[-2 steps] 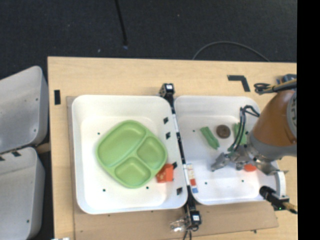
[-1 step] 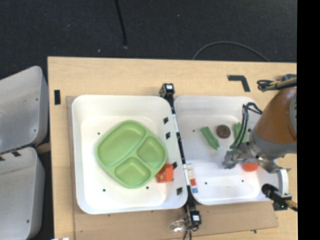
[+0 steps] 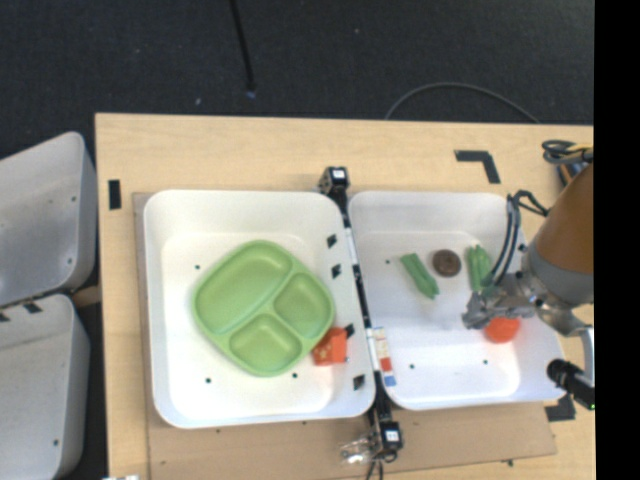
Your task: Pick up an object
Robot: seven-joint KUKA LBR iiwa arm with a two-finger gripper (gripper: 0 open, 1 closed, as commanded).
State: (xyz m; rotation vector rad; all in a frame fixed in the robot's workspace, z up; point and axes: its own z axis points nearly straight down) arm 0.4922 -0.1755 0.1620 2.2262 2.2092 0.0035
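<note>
In the right bin (image 3: 440, 378) lie a green elongated piece (image 3: 420, 274), a small brown round thing (image 3: 446, 262), a second green piece (image 3: 480, 265) and an orange-red object (image 3: 503, 330). My gripper (image 3: 488, 314) hangs low at that bin's right side, right over the orange-red object, whose upper left part it covers. The second green piece sits just above the gripper. The grey wrist and orange band (image 3: 570, 230) come in from the right. I cannot tell whether the gripper touches the orange-red object.
The left bin (image 3: 180, 388) holds a green divided plate (image 3: 262, 308) and a small orange block (image 3: 331, 346) by its right wall. A black clamp (image 3: 334, 179) sits at the top of the divider between the bins. Cables (image 3: 514, 230) run along the arm.
</note>
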